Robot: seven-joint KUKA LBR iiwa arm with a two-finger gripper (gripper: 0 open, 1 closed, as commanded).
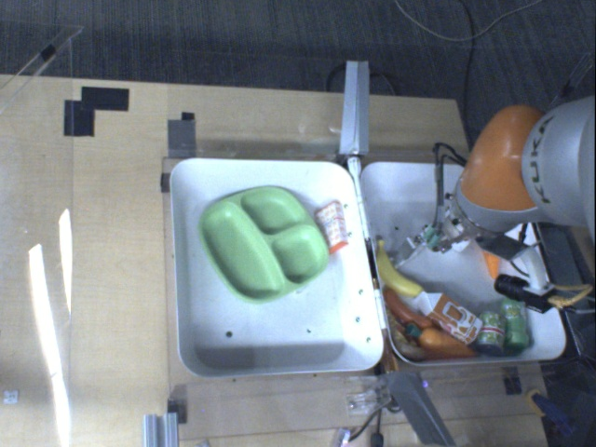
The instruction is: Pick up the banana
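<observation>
The yellow banana (391,274) lies along the left wall of the right bin (400,189), curving toward the front. My gripper (430,239) hangs low inside this bin, just right of and slightly behind the banana's far end. The orange band and grey wrist rise above it to the right. Nothing is visibly held.
An orange carrot-like item (438,341), a printed carton (458,320) and a green can (508,328) crowd the right bin's front. The left bin (270,347) holds a green divided plate (265,242) and a small red-and-white packet (332,225). A metal post (355,110) stands between the bins at the back.
</observation>
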